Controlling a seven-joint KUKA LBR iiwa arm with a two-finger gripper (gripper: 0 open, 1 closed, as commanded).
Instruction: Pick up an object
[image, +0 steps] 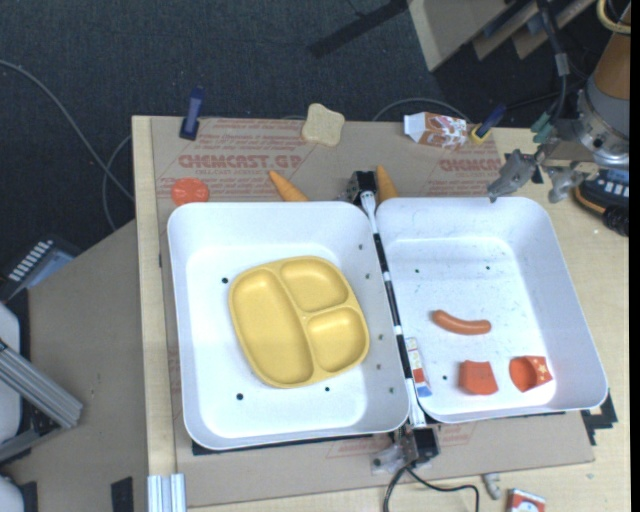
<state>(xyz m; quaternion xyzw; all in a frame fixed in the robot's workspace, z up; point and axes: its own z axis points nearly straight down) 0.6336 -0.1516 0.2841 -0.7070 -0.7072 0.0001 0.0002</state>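
- My hand (522, 172) hangs at about one o'clock in the view, just above the far rim of the right bin (565, 268), over its upper right corner.
- I cannot tell from this view how my hand is set; nothing shows in its grip.
- My arm comes in from the upper right, and its grey wrist (606, 128) sits at about two o'clock.
- In the right bin, a sausage (461, 322) lies on the floor at about four o'clock from the view's centre, lengthwise left to right.
- Nearer the front rim of that bin sit an orange block (478, 377) and, just to its right, a red-orange piece (530, 372); the two are close but apart.
- All three are well apart from my hand, at the opposite end of the bin.
- The left bin (195, 300) holds a yellow divided tray (298, 320) with three compartments, turned at a slant in the middle of the bin.
- On the desk (240, 155) behind the bins, at about twelve o'clock, lies a slice of toy bread (323, 124).
- Left of it, at about eleven o'clock, lie a blue peg (191, 112), a carrot (287, 187) and an orange disc (189, 191).
- A small printed carton (436, 129) lies on the desk behind the right bin, left of my hand.
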